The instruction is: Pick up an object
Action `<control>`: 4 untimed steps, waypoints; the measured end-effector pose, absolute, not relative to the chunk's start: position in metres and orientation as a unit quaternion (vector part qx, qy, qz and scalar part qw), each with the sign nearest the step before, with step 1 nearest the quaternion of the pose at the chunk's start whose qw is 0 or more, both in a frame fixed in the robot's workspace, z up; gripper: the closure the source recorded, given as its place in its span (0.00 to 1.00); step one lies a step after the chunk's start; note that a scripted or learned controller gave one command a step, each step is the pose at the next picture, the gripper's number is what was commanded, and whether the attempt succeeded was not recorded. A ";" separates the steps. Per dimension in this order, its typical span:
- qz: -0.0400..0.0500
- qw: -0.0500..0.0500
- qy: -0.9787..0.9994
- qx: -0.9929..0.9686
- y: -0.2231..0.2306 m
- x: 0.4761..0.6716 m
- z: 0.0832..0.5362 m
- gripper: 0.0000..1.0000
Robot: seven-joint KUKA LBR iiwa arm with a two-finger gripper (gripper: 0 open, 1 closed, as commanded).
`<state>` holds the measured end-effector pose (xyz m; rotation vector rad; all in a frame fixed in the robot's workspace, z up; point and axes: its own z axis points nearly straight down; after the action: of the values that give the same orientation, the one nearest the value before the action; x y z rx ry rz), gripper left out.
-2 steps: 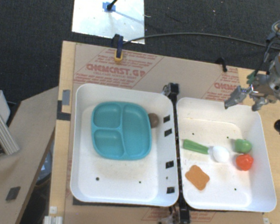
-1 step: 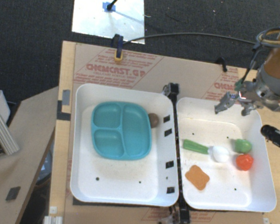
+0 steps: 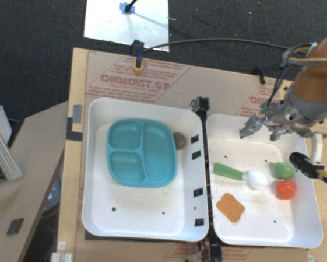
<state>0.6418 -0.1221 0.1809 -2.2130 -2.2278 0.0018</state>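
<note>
Here, your gripper (image 3: 264, 128) hovers over the far rim of the right bin (image 3: 310, 232), its two fingers spread apart and gripping nothing. Every candidate object lies nearer the camera than the fingers, toward the bin's middle. The green stick (image 3: 227, 171) is closest; its long axis runs left to right, its right end touching the white ball (image 3: 257, 180). Further right sit the green round piece (image 3: 284, 169) and the red ball (image 3: 285, 189); the orange piece (image 3: 230, 207) lies nearest the camera. The left bin (image 3: 93, 207) contains a teal divided tray (image 3: 142, 153) with a small brown object (image 3: 179, 140) just beside it.
</note>
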 end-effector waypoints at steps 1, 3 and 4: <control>0.001 0.001 -0.707 -0.707 -0.132 0.639 0.130 0.00; -0.002 -0.003 -0.707 -0.707 -0.136 0.634 0.200 1.00; -0.002 -0.004 -0.709 -0.706 -0.137 0.636 0.255 1.00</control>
<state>0.6361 -0.1366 0.2545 -2.2221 -2.2312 -0.0076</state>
